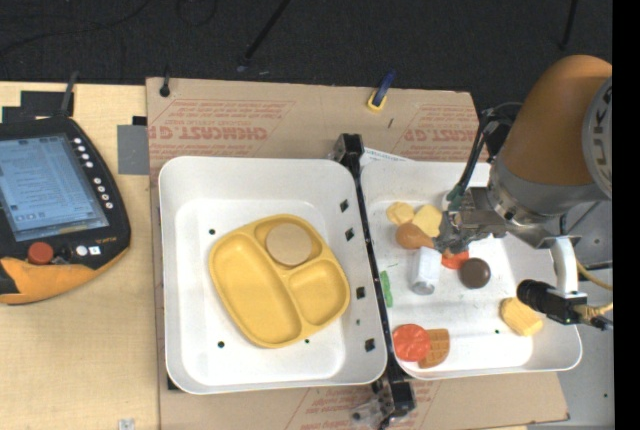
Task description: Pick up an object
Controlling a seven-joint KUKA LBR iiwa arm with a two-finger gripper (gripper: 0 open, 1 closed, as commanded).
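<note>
Camera view, desk: two white bins side by side; left bin carrying a yellow divided plate with a tan disc in one compartment.
Right bin: holding small toy foods — a brown ball, a white cylinder, pale yellow pieces, a brown egg-shaped piece, an orange disc with a waffle-like piece, and a yellow wedge.
Claw: hanging low over the cluster in the middle of the right bin, just beside the white cylinder and brown ball; released or clenched, I cannot tell.
Step in hand, judged: descending onto one item in the cluster.
Doing it well: centring over a single piece, probably the red-orange piece under the tip, and avoiding nudging its neighbours.
Hard to make out: the claw tip is blurring into dark shadow; the red-orange piece is partly covered; no item is visibly gripped.
Left of desk: a handheld control tablet, its left side cut off.
</note>
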